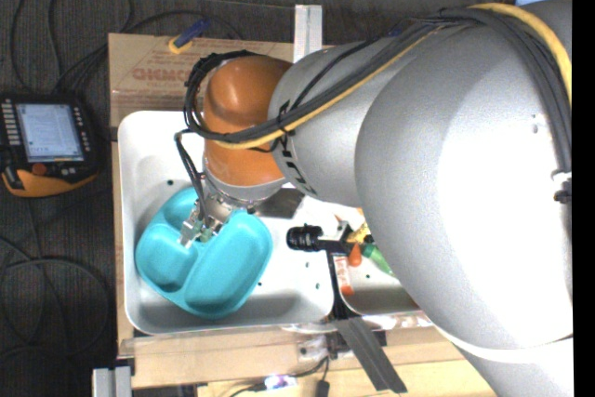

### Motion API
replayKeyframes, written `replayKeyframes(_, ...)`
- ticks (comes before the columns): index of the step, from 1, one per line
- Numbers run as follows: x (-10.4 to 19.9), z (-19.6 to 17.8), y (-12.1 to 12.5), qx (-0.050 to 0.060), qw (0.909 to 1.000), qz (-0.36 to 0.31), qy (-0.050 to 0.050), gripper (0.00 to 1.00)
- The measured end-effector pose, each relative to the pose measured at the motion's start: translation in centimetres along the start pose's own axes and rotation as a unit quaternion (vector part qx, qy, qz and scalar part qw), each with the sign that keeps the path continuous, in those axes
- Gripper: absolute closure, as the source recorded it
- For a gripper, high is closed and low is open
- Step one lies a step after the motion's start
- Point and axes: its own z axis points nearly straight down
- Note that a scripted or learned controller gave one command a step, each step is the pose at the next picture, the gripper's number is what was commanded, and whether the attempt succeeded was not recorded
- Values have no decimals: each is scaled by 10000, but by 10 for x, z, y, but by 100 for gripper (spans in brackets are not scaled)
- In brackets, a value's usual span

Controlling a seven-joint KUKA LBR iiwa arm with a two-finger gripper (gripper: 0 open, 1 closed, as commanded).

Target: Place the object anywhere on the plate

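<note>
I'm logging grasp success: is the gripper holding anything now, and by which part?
Cannot be told. The gripper hangs over the cyan plate in the white bin; no object is visibly in its grasp.

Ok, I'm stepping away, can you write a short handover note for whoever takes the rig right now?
The gripper is low over the turquoise plate, near its middle ridge; I can't tell whether it holds anything.
The plate lies in the left bin.
Small orange and green items sit further right, mostly hidden by the arm.
Done: no object visible on the plate's exposed part.
Left: confirm a placement.
</note>
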Motion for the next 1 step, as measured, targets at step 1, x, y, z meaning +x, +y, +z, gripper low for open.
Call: replayKeyframes(1, 6, -41, -59, 5, 9927, 1210, -7, 100)
